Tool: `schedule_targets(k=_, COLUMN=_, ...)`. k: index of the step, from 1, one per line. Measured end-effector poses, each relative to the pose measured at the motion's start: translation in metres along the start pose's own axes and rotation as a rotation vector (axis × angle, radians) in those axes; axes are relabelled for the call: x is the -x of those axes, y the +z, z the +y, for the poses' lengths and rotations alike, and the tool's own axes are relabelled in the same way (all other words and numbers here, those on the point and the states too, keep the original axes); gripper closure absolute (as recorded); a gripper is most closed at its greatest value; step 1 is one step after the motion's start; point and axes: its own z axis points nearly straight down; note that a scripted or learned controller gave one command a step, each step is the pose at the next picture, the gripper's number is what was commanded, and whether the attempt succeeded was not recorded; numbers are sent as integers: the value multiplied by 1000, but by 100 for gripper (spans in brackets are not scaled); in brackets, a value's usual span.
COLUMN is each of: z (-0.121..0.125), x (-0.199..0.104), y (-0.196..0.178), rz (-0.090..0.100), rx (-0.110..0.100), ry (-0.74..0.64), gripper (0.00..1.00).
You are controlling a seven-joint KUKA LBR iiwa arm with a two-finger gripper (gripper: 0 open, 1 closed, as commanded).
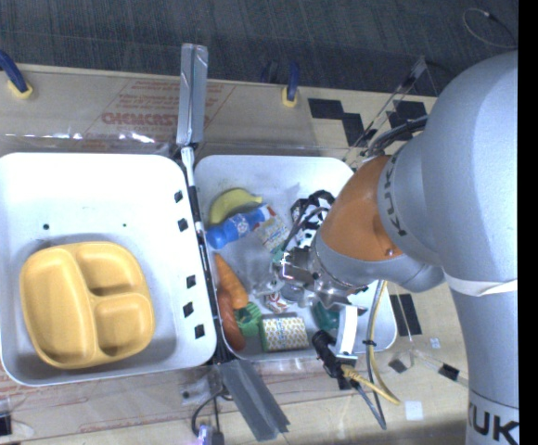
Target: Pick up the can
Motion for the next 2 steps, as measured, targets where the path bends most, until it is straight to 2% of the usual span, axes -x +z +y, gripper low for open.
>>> schedule_targets(k=1, z=24, x=8, y=8, rz=-1, rx=7, ry=-204, gripper=100)
schedule_targets(k=2, z=37, x=17, y=-48, rz=0, rx=4, ry=-122, gripper=100)
